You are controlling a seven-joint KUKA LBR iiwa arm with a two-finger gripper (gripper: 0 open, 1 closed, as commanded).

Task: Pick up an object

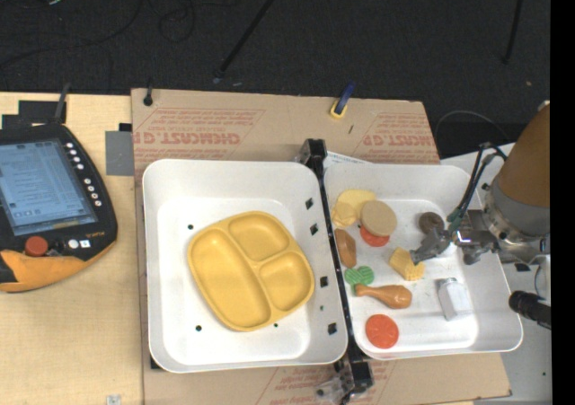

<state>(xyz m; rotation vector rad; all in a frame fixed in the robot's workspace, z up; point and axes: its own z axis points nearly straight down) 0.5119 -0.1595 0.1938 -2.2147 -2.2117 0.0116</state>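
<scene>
The right bin [490, 327] holds several toy foods. Among them are a pale yellow piece [352, 206], a round burger-like piece [377, 219], a brown piece [346, 246] and a green piece [359, 276]. There are also a drumstick [386, 294], a red slice [382, 331], a yellow cheese wedge [405, 265] and a grey-white block [452, 297]. My gripper [429, 238] reaches in from the right, low over the bin. It sits just above and right of the cheese wedge, touching or nearly touching it. Nothing is visibly lifted.
The left bin [171, 206] carries a yellow divided plate [251, 268]. A black divider [328, 250] runs between the bins. A tablet-like pendant [49, 201] lies on the bench at far left. Cardboard [234, 129] lies under the bins.
</scene>
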